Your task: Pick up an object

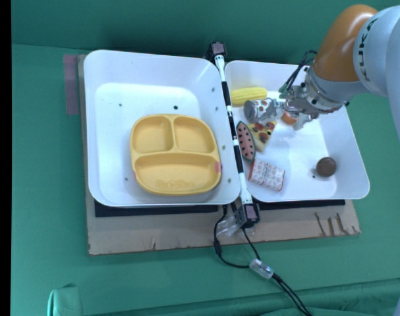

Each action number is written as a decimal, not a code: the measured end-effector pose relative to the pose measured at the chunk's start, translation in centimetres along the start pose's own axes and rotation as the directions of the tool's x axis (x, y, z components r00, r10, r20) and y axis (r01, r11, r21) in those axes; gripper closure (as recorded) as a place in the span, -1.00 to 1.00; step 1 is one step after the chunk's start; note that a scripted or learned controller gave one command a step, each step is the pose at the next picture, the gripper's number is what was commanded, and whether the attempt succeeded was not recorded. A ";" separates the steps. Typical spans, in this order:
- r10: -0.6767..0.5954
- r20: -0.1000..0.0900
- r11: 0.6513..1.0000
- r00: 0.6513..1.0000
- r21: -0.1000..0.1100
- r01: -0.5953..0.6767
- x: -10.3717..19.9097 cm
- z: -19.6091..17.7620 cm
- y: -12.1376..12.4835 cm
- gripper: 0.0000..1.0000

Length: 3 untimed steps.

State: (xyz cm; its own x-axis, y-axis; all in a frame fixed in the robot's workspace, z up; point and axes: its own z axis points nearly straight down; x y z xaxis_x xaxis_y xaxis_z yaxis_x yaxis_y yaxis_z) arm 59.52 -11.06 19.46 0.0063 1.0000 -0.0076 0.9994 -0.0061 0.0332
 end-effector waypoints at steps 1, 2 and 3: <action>0.007 0.000 1.000 1.000 -0.016 -0.007 -0.1 -1.6 0.4 1.00; 0.007 0.000 1.000 1.000 -0.016 -0.007 -0.1 -1.6 0.4 -1.00; 0.013 0.003 0.999 1.000 -0.029 -0.012 -0.4 -3.2 0.7 1.00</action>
State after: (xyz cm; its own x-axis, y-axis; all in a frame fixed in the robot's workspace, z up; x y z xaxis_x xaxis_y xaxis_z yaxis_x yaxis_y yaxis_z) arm 60.08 -11.40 22.67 0.0190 0.9998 -0.0102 0.9979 -0.0183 0.0625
